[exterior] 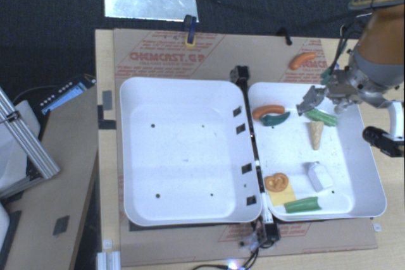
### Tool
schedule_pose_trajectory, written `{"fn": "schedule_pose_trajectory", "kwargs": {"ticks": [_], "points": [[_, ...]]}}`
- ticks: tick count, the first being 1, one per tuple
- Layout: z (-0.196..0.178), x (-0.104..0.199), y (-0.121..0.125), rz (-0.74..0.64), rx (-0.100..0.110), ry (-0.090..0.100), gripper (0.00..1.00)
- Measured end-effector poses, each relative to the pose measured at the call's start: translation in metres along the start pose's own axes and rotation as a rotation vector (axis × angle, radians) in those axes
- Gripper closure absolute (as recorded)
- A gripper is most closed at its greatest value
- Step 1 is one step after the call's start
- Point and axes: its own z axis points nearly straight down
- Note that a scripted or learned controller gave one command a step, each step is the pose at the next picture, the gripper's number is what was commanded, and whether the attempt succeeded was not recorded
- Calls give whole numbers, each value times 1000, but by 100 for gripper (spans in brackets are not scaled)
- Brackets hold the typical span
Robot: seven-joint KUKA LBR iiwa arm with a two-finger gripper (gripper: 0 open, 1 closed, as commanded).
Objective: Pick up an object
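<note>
My gripper (pixel 327 104) hangs over the far side of the right bin (pixel 367 186), open, with one grey finger (pixel 310 100) to the left and the other to the right. A light green pod (pixel 323 116) lies in the bin just below and between the fingers; nothing is gripped. An orange sausage (pixel 267 111) and a dark green pepper (pixel 276 118) lie to the gripper's left. A beige cone (pixel 316 134) sits just in front of the pod.
Nearer the front of the right bin lie a white block (pixel 318 175), a pretzel (pixel 276 182) on a yellow slab (pixel 283 195), and a green bean (pixel 302 203). Another orange sausage (pixel 302 61) rests on the cardboard behind the bin. The left bin (pixel 136 92) adjoins.
</note>
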Motion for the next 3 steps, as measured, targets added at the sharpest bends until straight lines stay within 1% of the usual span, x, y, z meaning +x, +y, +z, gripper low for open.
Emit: {"fn": "schedule_pose_trajectory", "kwargs": {"ticks": [1, 2, 3], "points": [[153, -58, -24, 7, 16, 1, 0], [-62, 29, 59, -11, -23, 0, 0], [-62, 25, 55, -5, -6, 0, 100]]}}
